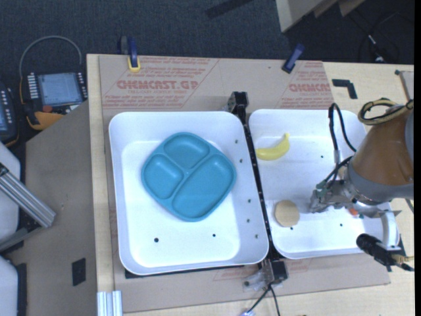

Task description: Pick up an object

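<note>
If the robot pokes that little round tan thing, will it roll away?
Probably it slides more than rolls: the round tan thing looks like a flat disc lying on the right bin floor. It looks small, so likely light and easy to shove. Lying low, it may be awkward for the gripper beside it to pinch.

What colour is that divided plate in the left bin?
Light blue; the plate shows plainly in the camera view.

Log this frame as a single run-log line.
task: pick object | gripper: low in right bin, beside tan disc | banana: right bin | blue plate: left bin
</note>
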You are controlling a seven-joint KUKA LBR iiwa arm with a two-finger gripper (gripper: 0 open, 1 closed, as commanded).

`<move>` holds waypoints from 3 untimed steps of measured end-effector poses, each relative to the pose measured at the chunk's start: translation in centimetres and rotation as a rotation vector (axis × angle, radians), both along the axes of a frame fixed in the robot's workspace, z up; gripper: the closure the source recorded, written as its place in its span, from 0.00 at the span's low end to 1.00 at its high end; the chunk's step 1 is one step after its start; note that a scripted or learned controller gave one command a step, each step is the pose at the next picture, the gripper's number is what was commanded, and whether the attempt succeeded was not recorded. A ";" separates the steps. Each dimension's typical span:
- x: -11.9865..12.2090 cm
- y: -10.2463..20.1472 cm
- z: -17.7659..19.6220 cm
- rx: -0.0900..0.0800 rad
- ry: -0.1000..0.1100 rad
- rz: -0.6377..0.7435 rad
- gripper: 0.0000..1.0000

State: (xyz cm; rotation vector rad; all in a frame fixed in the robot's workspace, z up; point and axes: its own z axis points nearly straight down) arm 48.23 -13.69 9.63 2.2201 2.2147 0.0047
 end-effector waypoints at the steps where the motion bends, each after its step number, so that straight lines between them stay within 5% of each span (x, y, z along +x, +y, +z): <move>1: 0.7 -0.9 5.5 -0.001 -0.001 0.003 1.00; 3: 0.9 -1.8 15.7 -0.001 -0.001 0.003 1.00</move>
